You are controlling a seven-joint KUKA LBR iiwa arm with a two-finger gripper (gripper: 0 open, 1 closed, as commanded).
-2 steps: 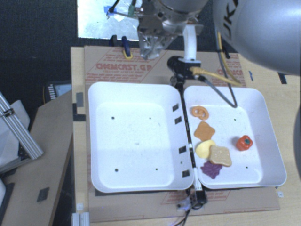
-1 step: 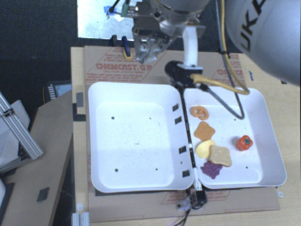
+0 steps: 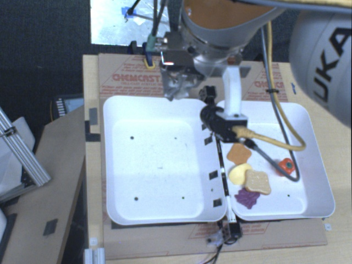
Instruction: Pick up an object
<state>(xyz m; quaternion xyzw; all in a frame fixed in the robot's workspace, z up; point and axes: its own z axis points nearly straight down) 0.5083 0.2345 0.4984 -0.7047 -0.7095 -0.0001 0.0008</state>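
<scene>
Grey gripper (image 3: 175, 88) hovers at the far rim of the left bin (image 3: 148, 164); open or closed, can't tell. Toast slice (image 3: 257, 181) and purple piece (image 3: 247, 198) lie in the right bin (image 3: 311, 147).

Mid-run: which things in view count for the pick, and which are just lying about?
For the job: claw; in the right bin: orange piece, yellow piece, tan bread-like piece, purple piece, red piece.

Lying about: left bin; cardboard sheet under the bins; aluminium rail beside the bench.
</scene>
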